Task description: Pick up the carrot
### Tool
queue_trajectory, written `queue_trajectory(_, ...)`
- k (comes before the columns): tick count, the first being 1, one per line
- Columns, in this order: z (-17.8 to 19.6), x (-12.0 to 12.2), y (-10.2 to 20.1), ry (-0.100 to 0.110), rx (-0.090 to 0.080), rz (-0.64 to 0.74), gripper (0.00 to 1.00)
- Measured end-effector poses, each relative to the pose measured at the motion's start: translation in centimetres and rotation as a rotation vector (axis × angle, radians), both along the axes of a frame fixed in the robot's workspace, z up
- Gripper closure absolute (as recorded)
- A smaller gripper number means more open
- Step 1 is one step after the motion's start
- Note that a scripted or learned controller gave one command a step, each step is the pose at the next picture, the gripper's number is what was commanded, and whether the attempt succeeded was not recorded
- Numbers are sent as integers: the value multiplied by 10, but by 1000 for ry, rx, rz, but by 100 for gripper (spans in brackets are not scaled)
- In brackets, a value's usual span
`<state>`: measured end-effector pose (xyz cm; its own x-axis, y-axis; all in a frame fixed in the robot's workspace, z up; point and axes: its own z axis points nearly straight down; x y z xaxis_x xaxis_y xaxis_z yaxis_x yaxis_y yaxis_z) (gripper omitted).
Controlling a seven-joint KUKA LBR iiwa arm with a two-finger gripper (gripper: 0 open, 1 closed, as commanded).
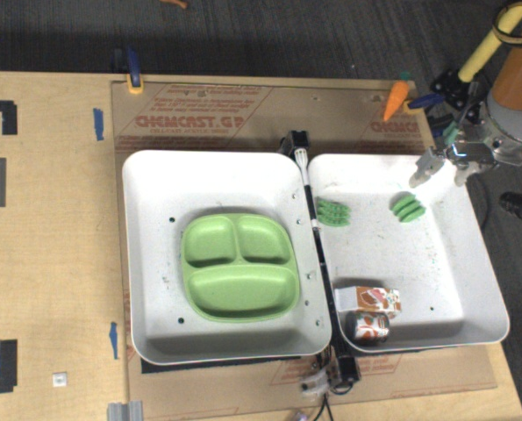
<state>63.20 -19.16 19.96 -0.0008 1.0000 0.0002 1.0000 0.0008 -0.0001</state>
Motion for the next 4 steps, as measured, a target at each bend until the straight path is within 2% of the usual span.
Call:
queue_trajectory(1,-14,-33,-32,3,1,-325,0)
queue_trajectory(4,-14,-32,-32,2,0,-325,0)
